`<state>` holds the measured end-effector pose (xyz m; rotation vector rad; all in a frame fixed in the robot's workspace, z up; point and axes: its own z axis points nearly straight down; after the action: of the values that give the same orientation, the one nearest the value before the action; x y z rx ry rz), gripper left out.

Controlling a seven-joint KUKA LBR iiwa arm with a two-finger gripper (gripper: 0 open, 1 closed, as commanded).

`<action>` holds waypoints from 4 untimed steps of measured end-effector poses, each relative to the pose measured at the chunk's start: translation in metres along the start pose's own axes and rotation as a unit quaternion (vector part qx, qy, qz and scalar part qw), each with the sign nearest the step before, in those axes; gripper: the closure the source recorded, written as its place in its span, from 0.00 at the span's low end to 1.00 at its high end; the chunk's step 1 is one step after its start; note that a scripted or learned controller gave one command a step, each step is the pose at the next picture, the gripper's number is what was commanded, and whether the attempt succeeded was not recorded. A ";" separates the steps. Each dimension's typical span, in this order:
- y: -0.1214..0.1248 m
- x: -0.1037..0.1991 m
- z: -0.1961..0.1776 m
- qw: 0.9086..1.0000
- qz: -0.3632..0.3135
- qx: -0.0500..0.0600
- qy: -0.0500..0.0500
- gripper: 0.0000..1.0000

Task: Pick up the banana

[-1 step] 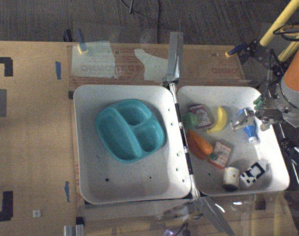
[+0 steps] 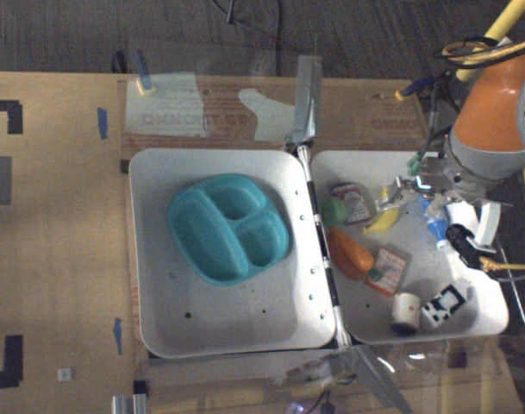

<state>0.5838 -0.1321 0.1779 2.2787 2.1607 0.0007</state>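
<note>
fingers of the grey arm with the orange band hang low over the right-hand shallow white bin, near its back edge, and from where i stand i cannot tell how far apart they are or whether anything sits between them. just beneath and in front of them lies the small yellow banana, in the back half of that bin, toward its middle. left of the banana is a small printed packet with a dark red label, and beside that, close to the bin's left wall, a green rounded thing. an orange carrot-shaped toy lies slantwise by the left wall, nearly touching a flat red and tan card packet. near the front edge stand a short white cylinder and a black and white block, just beside each other. in the left-hand white bin a teal plastic plate with three compartments rests around the middle.
</note>
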 end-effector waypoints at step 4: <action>0.062 -0.021 -0.090 0.993 0.115 0.000 0.000 0.00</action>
<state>0.6446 -0.1566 0.2680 2.5116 1.8846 -0.0005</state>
